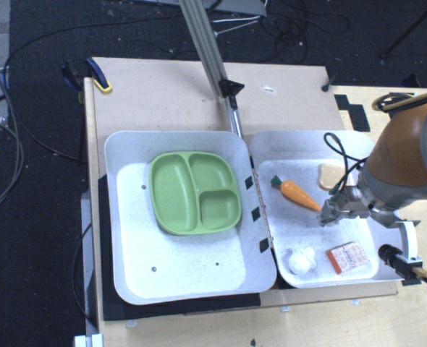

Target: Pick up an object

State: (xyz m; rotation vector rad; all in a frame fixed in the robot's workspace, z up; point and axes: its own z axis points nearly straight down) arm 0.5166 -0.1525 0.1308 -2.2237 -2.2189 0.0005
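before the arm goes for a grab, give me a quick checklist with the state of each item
1. Target in reach: the carrot lies in the right bin, its orange tip next to the gripper. ok
2. Gripper over the target: it sits at the carrot's tip, not over its middle. not ok
3. Finger opening: too small and dark to judge. cannot tell
4. Space around the carrot: the white ball, the red packet and the tan piece all lie apart from it. ok
5. Cable: loops above the wrist, off the objects. ok
6. Nothing held yet: nothing visible between the fingers. cannot tell
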